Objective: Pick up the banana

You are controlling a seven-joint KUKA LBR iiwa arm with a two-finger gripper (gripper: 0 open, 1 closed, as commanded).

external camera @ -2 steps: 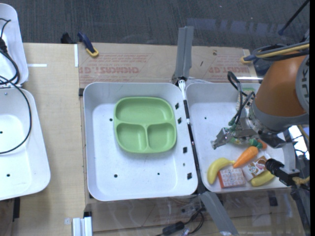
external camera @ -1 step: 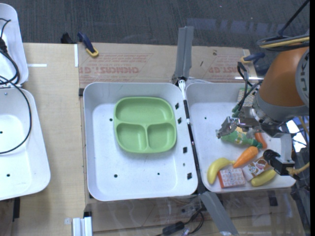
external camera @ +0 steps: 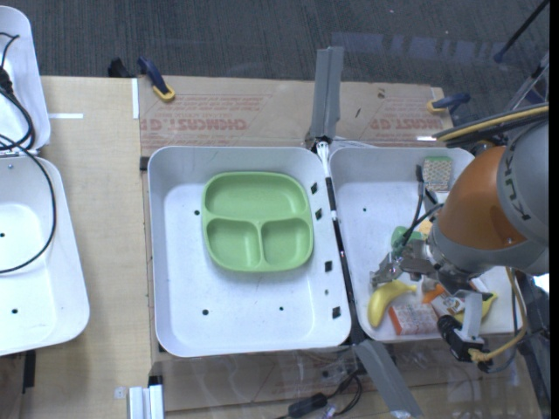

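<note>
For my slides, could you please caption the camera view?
Grey-and-orange arm's gripper poised at the yellow banana in the right white bin; green divided plate in the left bin.

Red print on the cardboard sheet [external camera: 262, 112] behind the bins, upper middle of frame, upside down and partly cut off: looks like "CHEMCUT" or similar, can't confirm the letters. Same red print repeats at upper right. Nothing else legible.
</note>
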